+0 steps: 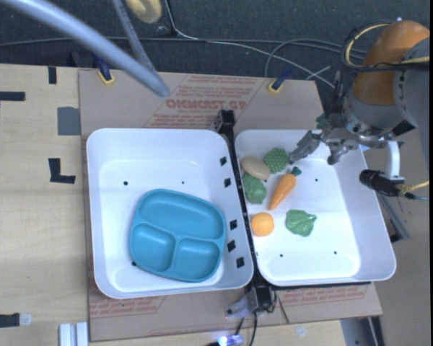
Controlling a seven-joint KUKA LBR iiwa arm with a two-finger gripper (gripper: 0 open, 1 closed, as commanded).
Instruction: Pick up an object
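Grey jaws [319,150] of mine stand spread wide with nothing between them, above the far part of the right bin [361,254]. Just beside them lie broccoli [277,158], potato [255,167] and carrot [282,189]. A blue tray [177,235] sits in the left bin [108,193].

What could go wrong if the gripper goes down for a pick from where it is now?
The toys crowd together: broccoli, potato and carrot lie close, so the gripper may nudge or catch two. They also sit near the right bin's divider wall, which could block a finger.
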